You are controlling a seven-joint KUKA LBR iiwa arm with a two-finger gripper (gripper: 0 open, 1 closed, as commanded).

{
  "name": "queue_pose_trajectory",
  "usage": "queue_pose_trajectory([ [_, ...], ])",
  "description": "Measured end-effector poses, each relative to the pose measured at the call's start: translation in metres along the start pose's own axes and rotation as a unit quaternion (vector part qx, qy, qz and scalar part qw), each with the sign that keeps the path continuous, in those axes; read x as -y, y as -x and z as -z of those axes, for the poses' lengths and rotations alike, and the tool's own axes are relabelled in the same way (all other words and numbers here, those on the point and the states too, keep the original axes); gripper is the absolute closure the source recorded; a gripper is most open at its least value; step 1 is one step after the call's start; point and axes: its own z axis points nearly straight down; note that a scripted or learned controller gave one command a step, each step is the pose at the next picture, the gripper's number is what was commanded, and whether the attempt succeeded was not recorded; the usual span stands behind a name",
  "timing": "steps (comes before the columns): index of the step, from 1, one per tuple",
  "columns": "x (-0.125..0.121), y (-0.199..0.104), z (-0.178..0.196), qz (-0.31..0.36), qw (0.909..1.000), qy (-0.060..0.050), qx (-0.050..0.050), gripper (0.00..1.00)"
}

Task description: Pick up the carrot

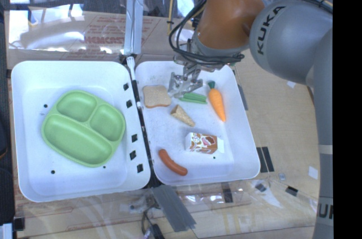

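**A:** Pincer [185, 84] is down low in the right bin [244, 136], near its back wall — metal fingers pointing at the floor of the bin, tips just above the green bean [194, 98]. Nothing is between them that I can see, and whether they're spread or closed I cannot tell from this angle.

**B:** And the carrot [217, 103]?

**A:** Lying free just to the right of the pincer, green top toward the back wall, tip toward the front, right beside the bean.

**B:** Arm pose?

**A:** The arm [288, 40] reaches in from the right, bent over the bin's back edge — orange band above the wrist, cables looping over it. "KUKA" reads clearly on the grey link.

**B:** Around it?

**A:** Bread slice [156, 96] left of the pincer, a wedge [182, 115] in front, then a small carton [202, 143] and a sausage [172, 162] near the front. The left bin [22, 119] holds a green divided plate [83, 127]. Behind both, cardboard [104, 34] on the worktop with red print too blurred to read.
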Motion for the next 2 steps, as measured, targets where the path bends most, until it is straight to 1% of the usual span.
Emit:
queue_pose_trajectory([
  [1,0.004,-0.024,0.176,-0.254,0.9673,0.007,-0.006,1.00],
  [2,-0.005,-0.022,0.010,-0.381,0.9245,0.017,-0.011,1.00],
])
